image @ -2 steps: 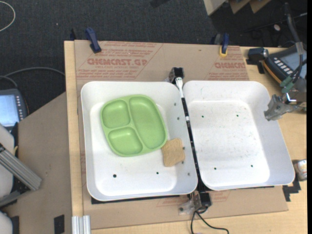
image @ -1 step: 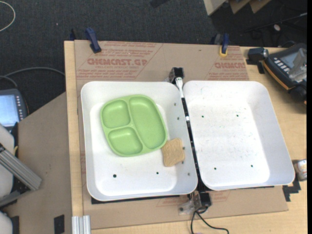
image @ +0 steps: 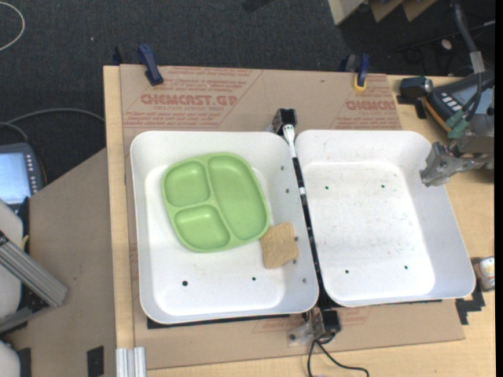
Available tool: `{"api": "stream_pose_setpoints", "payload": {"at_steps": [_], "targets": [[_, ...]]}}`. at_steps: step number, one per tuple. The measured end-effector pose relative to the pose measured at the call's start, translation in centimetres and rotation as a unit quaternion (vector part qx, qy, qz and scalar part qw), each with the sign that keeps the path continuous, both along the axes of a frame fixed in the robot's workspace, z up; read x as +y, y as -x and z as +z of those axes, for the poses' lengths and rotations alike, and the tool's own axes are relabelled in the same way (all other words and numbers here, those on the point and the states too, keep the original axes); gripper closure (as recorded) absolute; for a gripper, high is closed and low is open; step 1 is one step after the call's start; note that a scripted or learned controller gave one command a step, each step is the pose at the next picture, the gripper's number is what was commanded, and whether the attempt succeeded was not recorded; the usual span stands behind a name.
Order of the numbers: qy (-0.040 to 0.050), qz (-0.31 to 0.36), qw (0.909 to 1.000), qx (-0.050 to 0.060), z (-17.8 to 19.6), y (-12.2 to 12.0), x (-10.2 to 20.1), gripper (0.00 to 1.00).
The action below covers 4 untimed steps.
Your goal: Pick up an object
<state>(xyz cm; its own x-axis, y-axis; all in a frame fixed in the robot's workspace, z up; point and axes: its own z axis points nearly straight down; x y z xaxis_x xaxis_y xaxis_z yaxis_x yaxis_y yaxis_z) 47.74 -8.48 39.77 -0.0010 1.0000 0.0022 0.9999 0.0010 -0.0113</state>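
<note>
- Counter (image: 236, 93): brown board w/ red print under both bins, dark carpet beyond.
- Right bin (image: 440, 234): white, speckled w/ dark specks; its right rim sits just below the claw.
- Tan sponge-like block (image: 279, 245): in left bin (image: 149, 234), well left of claw & nearer the camera, touching the plate's lower right edge.
- Green divided plate (image: 216, 203): 3 compartments, lying flat in left bin, far left of claw.
- Claw (image: 436, 170): grey, at right bin's right rim, over the edge; cannot tell if released or clenched; nothing seen betw. its fingers.
</note>
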Motion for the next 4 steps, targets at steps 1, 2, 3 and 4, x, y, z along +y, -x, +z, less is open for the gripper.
{"api": "stream_pose_setpoints", "payload": {"at_steps": [1,2,3,4], "targets": [[0.0019,0.002,0.9999,-0.016,14.2,-4.2,3.0,1.00],[0.0005,0.001,1.0000,-0.002,7.5,0.0,5.7,1.00],[0.0009,0.000,1.0000,-0.003,3.7,-0.2,7.0,1.00],[0.0000,0.007,1.0000,-0.001,-2.7,0.0,21.6,1.00]]}}
